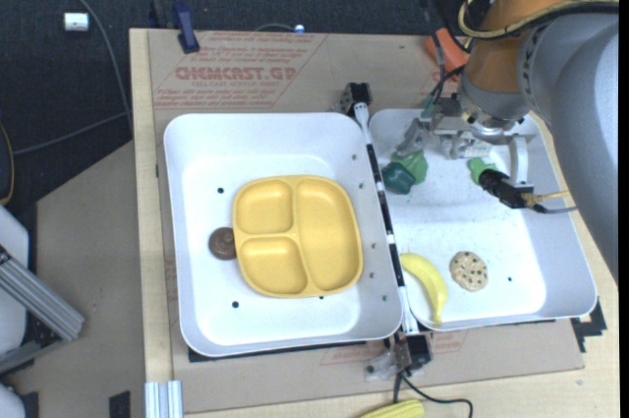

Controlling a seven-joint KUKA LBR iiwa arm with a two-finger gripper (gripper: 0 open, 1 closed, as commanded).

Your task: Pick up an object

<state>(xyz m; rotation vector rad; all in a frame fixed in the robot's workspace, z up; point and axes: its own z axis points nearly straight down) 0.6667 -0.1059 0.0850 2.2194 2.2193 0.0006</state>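
The tool (454,162) is seen spread wide at upper right, so the green toy (404,172) could be pushed aside, not gripped.

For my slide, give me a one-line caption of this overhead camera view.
Grey arm's gripper over right white bin holding banana, cookie, green object; yellow divided plate in left bin.

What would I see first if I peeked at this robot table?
Probably the big yellow plate with three sections, sitting in the middle of the left bin, with a small brown round thing at its left edge. Next, the orange and grey robot arm hanging over the back of the right bin, where a banana and a cookie lie near the front.
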